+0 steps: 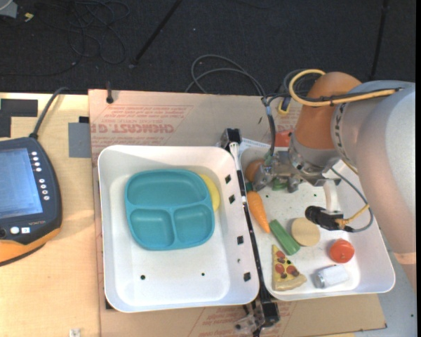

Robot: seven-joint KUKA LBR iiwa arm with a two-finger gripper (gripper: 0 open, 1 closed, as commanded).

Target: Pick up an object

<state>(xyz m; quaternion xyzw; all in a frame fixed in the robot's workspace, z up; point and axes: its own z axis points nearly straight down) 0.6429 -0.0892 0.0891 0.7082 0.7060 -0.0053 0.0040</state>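
Camera view. Found the gripper (281, 181) low over the far end of the right bin (372, 262), just beyond the toy carrot (258, 211) and a little to its right. Could not tell whether released or clenched.

Took the toy carrot for the likeliest target, being nearest the gripper. Lay slantwise just beside that bin's left wall. Judged it light, stiff and smooth, likely plastic, apt to roll or slip. Best pinched across the thick middle, not at the tapered tip.

Noted a brown rounded piece (252, 168) just beyond the carrot, beside the gripper. Counted, on the camera's side of the carrot:
- a green stick-shaped toy (285, 239) at or near its near end
- a beige disc (306, 232)
- a red rounded toy (342, 250)
- a pizza slice (286, 270)
- a small grey can-like piece (331, 277)

Left of the carrot, across the wall, spotted the left bin (168, 272). Held a teal divided plate (170, 209), flat, overlapping a yellow thing (212, 190).
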